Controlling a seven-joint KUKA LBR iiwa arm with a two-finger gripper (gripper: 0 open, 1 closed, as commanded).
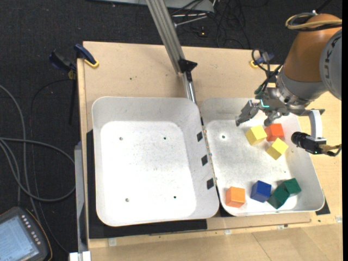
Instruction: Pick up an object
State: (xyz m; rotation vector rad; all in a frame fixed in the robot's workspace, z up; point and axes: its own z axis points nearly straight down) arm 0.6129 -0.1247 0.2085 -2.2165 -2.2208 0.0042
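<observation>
Wooden table (141, 75) on dark, cable-strewn floor, bearing two white bins. Right bin (231, 162) holds coloured blocks; red block (275, 131) lies just beside the end effector (255, 113). The wrist hides its fingers; grip state indeterminate.

We are looking down at a slant from one fixed camera above the surface (141, 75), taking in both white bins (103, 162) from moderate height.
</observation>
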